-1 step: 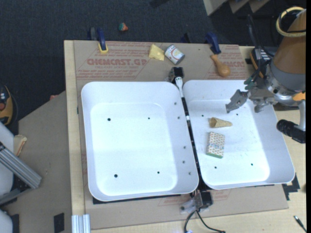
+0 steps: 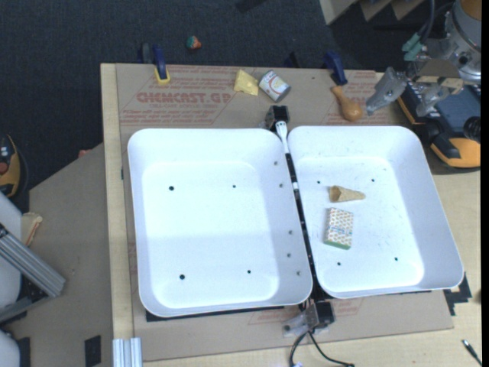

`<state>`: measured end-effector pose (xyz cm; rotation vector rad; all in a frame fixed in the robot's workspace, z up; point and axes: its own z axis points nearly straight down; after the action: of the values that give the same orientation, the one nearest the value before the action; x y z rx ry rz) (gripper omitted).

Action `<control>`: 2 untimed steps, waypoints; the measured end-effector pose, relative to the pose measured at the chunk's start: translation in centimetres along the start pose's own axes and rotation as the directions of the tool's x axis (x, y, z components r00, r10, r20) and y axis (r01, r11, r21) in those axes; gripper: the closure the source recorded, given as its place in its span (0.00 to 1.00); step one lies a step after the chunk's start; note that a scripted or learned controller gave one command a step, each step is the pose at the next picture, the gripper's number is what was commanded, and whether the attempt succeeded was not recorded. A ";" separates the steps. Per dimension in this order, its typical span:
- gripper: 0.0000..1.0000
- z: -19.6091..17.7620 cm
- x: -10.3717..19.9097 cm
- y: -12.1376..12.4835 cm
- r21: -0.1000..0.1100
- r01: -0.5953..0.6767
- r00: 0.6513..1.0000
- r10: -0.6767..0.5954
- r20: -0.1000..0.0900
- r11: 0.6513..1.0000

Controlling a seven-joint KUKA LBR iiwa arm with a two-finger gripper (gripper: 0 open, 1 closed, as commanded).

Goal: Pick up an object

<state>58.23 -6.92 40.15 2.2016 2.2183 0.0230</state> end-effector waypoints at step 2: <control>1.00 12.3 5.8 -4.6 0.038 -0.002 1.000 0.002 -0.004 0.999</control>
<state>53.88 -1.13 27.71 2.2250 2.2375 -0.0146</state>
